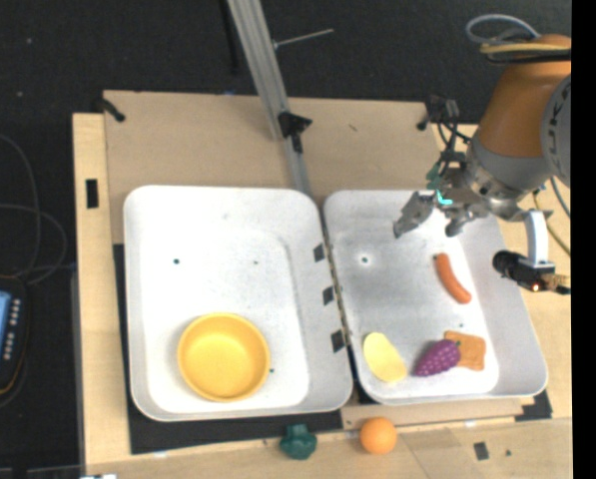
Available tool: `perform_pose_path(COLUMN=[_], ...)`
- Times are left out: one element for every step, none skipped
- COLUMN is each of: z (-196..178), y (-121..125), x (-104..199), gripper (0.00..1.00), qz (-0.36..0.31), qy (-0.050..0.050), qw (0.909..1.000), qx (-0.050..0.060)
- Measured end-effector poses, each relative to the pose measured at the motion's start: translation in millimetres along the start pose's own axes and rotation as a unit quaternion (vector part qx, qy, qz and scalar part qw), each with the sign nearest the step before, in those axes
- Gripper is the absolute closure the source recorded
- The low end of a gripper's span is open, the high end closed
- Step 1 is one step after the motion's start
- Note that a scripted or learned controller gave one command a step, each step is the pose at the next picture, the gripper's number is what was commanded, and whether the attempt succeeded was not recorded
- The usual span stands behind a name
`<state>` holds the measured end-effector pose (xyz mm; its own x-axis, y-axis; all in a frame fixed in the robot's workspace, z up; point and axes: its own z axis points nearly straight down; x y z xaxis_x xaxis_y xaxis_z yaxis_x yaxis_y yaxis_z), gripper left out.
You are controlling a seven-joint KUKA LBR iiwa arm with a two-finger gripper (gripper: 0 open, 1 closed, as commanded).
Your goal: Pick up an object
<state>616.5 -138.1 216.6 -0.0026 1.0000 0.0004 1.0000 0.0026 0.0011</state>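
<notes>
Two white bins sit side by side on the bench: the left bin (178, 228) holds a yellow bowl (224, 356), and over the far part of the right bin (397, 267) hangs the gripper (433, 218), fingers spread apart with nothing between them. Nearer in that bin lie an orange sausage (453, 277), a pale yellow piece (383, 356), purple grapes (437, 357) and, touching them, an orange block (470, 350).

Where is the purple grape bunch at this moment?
The purple grape bunch lies in the right bin, near its front edge, between the yellow piece and the orange piece.
</notes>
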Motion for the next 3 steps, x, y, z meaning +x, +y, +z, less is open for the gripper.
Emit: perform_pose_path(z=[59.9,112.9,98.2], y=[-8.4,-9.5,-7.3], x=[1.2,0.0,-0.6], gripper=[0.0,0.0,1.0], qz=[0.001,0.002,0.004], qy=[-0.001,-0.001,-0.001], qw=[1.0,1.0,1.0], qx=[0.003,0.003,-0.001])
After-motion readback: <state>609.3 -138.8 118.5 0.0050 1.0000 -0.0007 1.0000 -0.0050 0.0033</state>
